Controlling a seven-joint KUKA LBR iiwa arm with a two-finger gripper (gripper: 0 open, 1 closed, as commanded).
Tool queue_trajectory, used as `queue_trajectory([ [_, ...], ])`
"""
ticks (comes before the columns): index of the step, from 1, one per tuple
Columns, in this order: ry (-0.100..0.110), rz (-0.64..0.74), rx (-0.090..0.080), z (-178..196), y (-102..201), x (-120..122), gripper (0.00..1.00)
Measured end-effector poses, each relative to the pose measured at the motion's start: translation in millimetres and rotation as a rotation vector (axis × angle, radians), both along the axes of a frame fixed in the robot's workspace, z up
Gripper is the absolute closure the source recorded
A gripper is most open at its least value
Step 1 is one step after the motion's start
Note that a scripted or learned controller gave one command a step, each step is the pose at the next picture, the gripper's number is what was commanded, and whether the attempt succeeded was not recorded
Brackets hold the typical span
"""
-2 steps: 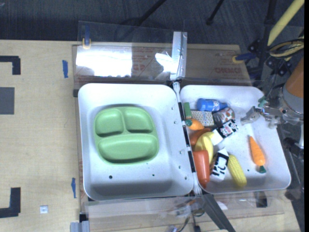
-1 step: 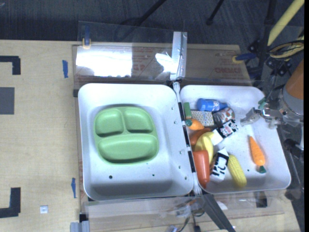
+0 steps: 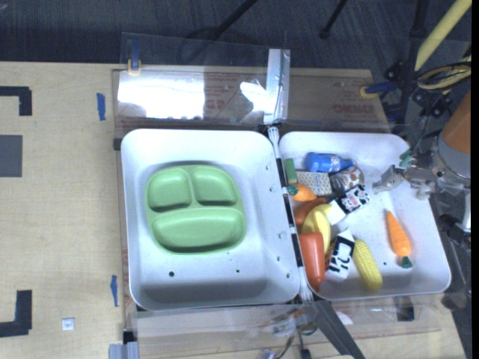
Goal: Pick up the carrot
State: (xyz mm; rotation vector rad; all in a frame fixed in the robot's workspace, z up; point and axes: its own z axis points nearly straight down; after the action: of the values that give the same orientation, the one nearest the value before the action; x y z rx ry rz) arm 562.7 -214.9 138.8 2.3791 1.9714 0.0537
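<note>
Right bin: carrot below tool

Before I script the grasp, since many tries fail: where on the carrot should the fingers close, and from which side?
Grip the carrot at its thick orange middle, coming straight down from above. It lies flat and alone on the right bin floor, green tip toward the near edge, so fingers should probably close across its width; the gripper sits just beyond it.
</note>
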Motion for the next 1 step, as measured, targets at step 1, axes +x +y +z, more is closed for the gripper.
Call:
queue_trajectory([
  [1,-0.001,-0.062,0.005,-0.4,1.6,-0.7,0.0],
])
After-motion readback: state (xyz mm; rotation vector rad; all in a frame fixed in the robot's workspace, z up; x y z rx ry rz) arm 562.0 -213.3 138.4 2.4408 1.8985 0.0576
